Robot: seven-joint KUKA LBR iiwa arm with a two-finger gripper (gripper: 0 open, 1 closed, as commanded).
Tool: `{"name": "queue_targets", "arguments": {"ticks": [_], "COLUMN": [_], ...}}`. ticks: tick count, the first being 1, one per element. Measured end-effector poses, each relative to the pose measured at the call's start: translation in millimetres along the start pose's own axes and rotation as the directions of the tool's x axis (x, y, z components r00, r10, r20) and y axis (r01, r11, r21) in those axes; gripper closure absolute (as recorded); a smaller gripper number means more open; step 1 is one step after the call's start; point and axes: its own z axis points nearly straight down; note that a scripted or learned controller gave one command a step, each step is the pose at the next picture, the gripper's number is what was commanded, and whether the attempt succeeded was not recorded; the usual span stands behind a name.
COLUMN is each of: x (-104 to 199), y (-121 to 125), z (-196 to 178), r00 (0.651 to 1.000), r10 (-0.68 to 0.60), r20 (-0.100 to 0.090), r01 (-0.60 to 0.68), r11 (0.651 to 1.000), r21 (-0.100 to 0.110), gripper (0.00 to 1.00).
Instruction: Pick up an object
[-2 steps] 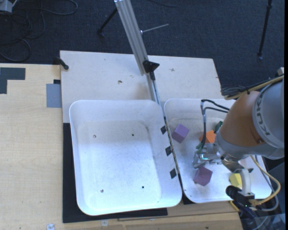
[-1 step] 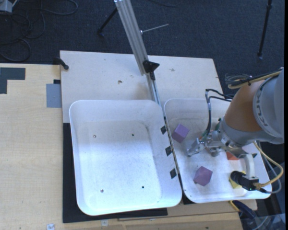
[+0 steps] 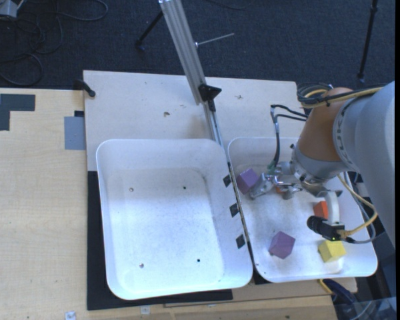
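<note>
The hand is low in the right bin, just beside the purple block at its 11 o'clock; whether it is clenched or released I cannot tell. Nothing looks lifted yet: a second purple block and a yellow block lie on the bin floor toward 5 o'clock, so the pick seems still ahead.

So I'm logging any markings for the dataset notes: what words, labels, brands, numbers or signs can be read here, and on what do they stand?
None can be read.
Purple cubes, yellow block, orange block: plain faces.
White bins: unmarked apart from dark specks.
Arm and pincer: any lettering is too small to tell.
</note>
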Motion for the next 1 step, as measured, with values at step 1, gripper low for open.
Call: {"name": "queue_targets", "arguments": {"ticks": [1], "x": [-0.3], "y": [46.5], "z": [1.8], "r00": [1.0], "r10": [-0.001], "r20": [-0.001], "r01": [0.001], "r11": [1.0], "r21": [0.018], "gripper": [0.0]}}
